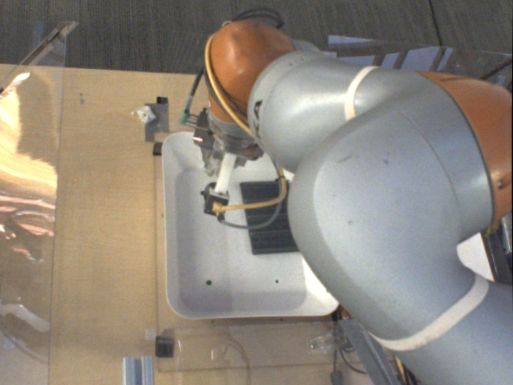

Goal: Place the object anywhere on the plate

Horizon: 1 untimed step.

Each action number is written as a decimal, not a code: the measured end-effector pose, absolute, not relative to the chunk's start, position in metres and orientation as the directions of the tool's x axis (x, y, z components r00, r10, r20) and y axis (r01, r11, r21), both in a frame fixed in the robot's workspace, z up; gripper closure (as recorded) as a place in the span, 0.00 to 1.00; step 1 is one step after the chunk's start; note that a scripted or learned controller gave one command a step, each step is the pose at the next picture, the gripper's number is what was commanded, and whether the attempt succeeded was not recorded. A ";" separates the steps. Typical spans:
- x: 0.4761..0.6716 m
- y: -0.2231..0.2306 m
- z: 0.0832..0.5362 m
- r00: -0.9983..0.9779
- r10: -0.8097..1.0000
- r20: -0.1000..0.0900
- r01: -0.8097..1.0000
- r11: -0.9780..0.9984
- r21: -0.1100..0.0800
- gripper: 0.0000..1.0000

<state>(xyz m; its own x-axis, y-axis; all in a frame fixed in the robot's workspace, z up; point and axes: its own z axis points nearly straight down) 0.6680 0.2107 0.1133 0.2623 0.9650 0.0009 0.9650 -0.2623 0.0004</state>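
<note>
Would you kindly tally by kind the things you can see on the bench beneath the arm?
White bin: 1
Black ribbed slab: 1
Total: 2

White bin (186, 289) on pale wooden bench (104, 215), small black block (164, 346) by its corner, grey carpet (160, 6) beyond

The bench (104, 215) is a pale tan wooden top. A shallow white bin (186, 295) with rounded corners sits flat on it, and the arm covers the bin's right side. Just off the bin's upper left corner stands a small dark fixture (159, 123). A little black block (164, 345) lies just below the bin's lower left corner, with a short metal piece (138, 369) beside it. A clear sheet (28, 215) catching bright glare covers the bench's left part.
</note>
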 end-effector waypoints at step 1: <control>0.609 0.237 0.091 0.371 0.929 0.010 0.929 -0.371 0.008 1.00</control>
